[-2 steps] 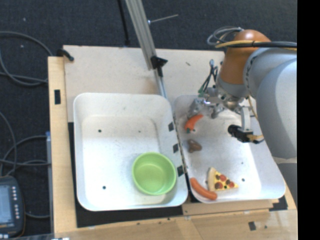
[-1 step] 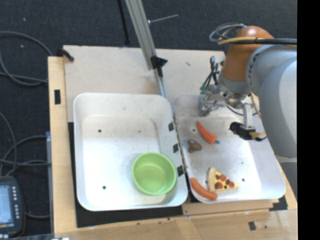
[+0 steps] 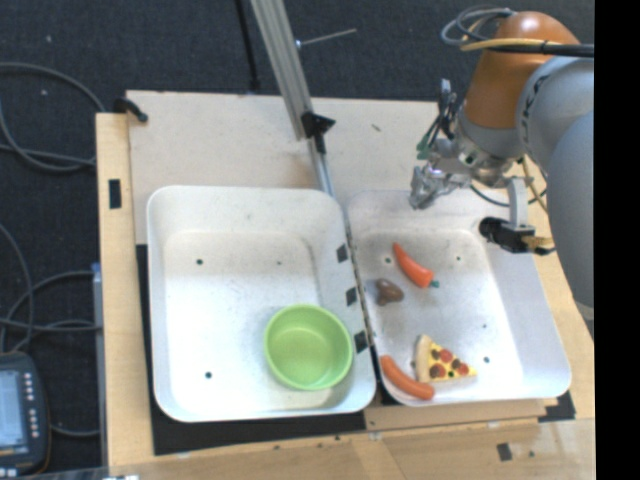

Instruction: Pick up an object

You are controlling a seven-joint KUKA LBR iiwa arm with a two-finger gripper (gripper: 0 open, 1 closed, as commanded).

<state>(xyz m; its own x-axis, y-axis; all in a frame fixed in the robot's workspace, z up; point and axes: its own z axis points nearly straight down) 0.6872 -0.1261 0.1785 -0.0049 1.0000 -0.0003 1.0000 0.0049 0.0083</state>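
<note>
Camera view: hand (image 3: 428,190) over right bin's far rim, grip state unclear; carrot (image 3: 412,265) just below, apart

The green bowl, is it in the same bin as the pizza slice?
No, the green bowl sits in the left bin, the pizza slice in the right bin.

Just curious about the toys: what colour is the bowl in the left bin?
The bowl is light green, seen best in the camera view from above.
</note>
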